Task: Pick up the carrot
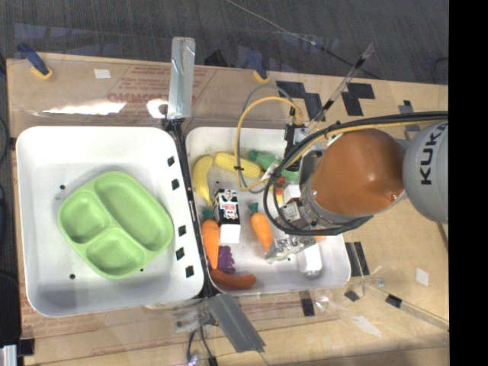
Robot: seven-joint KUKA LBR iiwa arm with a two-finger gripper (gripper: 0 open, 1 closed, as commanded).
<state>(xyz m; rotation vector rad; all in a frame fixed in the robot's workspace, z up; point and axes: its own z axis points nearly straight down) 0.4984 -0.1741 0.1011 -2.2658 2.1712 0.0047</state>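
Note:
Two orange carrots lie in the right bin (335,277). One carrot (261,230) rests near the bin's middle, and a longer carrot (210,244) lies along the left wall. My gripper (284,248) hangs low in the bin just right of the middle carrot, its metal fingers beside that carrot's lower end. The orange wrist band and grey arm hide much of the bin's right half.
A green divided plate (114,223) sits in the left bin (46,151). The right bin also holds a yellow banana (200,178), a yellow corn cob (236,162), a green item (264,159), a black-and-white box (227,207), purple grapes (226,259) and a brown sausage (233,280). Yellow and black cables loop above.

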